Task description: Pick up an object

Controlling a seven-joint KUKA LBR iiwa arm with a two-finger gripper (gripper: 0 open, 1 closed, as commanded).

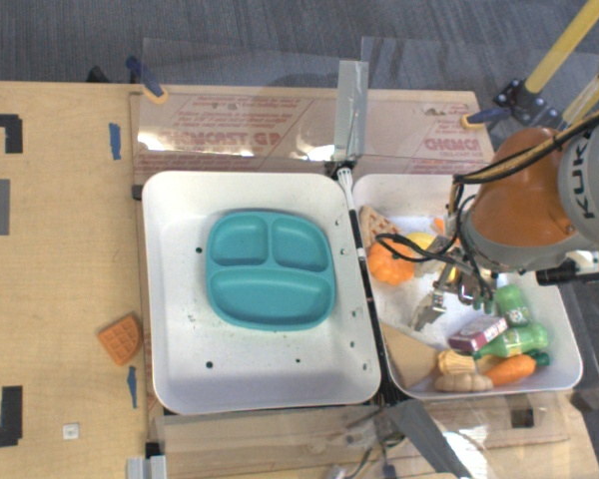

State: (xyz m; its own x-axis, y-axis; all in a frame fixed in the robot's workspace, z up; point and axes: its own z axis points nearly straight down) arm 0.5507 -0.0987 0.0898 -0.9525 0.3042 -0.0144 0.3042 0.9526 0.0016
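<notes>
Gripper (431, 310): we see it over the right bin (569, 352) (toys heaped there); finger state indiscernible.

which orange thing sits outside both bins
The waffle-like orange piece on the wooden bench, left of the left bin; the other orange items lie inside the right bin.

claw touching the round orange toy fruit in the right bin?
Apart. The camera view shows the claw lower in the right white bin, with bare white floor between it and the round orange toy fruit.
</notes>
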